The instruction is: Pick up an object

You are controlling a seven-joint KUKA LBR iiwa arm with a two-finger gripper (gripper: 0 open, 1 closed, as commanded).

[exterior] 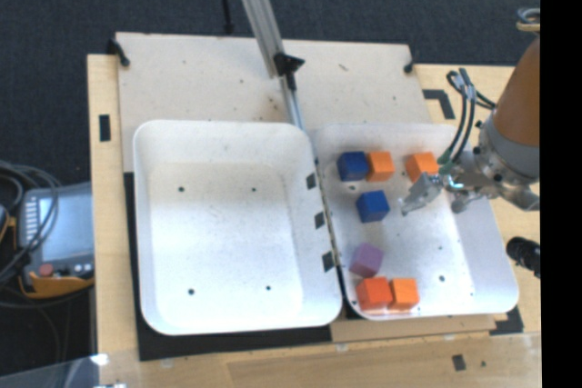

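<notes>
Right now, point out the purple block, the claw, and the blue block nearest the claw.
purple block point(366, 260), camera view, middle of its top face.
claw point(435, 194), camera view, midway between its fingertips.
blue block point(372, 206), camera view, centre of its top face.

Illumination is even, diffuse and bright, with no single source evident. The white bins point(227, 223) render near overexposure, with faint speckle visible on their floors. Shadows are soft and short; a dim one lies just left of the gripper point(427, 193). Overall sharpness is moderate, and the gripper's outline is slightly blurred. The dark floor above it shows little detail.
</notes>
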